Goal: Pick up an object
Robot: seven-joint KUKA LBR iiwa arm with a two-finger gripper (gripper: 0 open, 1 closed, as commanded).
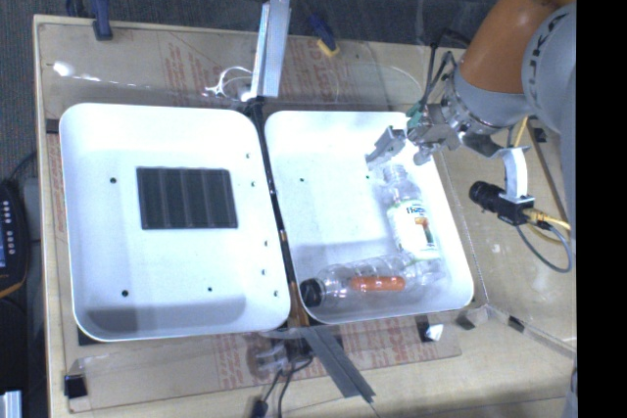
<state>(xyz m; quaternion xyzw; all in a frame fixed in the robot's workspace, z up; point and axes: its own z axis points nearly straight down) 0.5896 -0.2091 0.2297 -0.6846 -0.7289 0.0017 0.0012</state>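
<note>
The gripper [407, 144] hung over the right bin [323, 201], up by its far right corner, and whether it was spread or pressed together could not be told from this angle. Nothing showed in it, so the pick looked not yet made. Two clear plastic bottles were there for the taking. One bottle with a white label [409, 215] lay along the bin's right wall, its top end just below the gripper. The other bottle, black-capped [367, 285], lay along the near wall. The two met in the near right corner. That was tight country: both hugged the walls, leaving little side room for a clean close. The middle of that bin stood open, and the left bin [157, 289] carried just a dark ribbed panel [186, 198] near its centre.
</note>
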